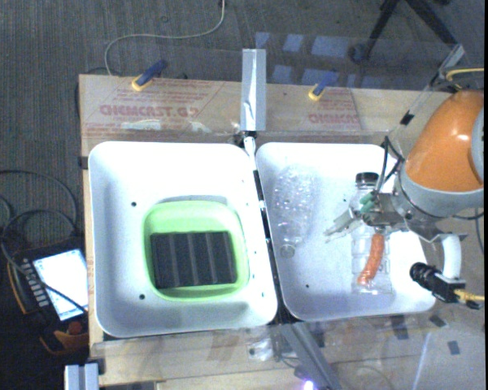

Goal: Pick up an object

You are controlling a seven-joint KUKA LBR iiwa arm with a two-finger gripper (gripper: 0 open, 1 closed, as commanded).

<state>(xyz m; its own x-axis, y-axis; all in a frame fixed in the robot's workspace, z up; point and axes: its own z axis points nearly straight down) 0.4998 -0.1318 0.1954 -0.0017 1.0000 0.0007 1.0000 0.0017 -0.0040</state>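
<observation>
- Nearest the camera: the orange-banded grey arm point(443, 157), reaching in from the right and hanging over the right part of the right bin.
- Underneath everything, a brown table point(187, 108) with printed lettering along its far edge, plus two clamps, a blue-and-yellow one at far left point(148, 74) and another at far right point(321, 86).
- Left bin point(114, 218), white and shallow, holding a light green tray point(197, 250) with dark ribbed slots inside, sitting near the bin's middle and toward its near side.
- Right bin point(309, 295), white, touching the left bin along a shared middle edge.
- In the right bin's left half, a clear plastic bottle point(291, 205), lying lengthwise from far to near, hard to make out against the white.
- Toward the right bin's right side, an orange carrot-like object point(372, 260) inside a clear wrapper, lying just below the tool.
- Tool point(359, 218) at the arm's end, over the right bin, pale fingers pointing left; whether clenched or released cannot be told, and nothing seen between the fingers.
- Far end of a second clear bottle with a dark cap point(366, 180), just beyond the tool.
</observation>
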